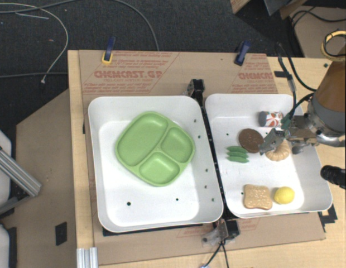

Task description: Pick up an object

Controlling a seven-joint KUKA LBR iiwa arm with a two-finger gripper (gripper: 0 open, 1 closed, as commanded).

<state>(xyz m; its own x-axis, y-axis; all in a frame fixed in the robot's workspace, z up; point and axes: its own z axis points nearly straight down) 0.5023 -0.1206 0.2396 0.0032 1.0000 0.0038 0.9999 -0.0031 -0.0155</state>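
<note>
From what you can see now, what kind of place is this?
Probably a robotics lab bench: two white bins, left and right, a board held down by blue clamps, loose cables on dark carpet, and play food such as a lemon.

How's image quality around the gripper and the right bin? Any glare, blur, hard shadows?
Camera view: lighting is even and soft, with only faint shadows under the green divided plate. The white right bin is bright, but the items in it stay readable. The gripper is a bit soft, its fingers hard to resolve. The small can is too small for label detail.

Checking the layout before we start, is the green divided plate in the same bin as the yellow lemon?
No, the green plate lies in the left bin; the lemon is in the right bin.
</note>
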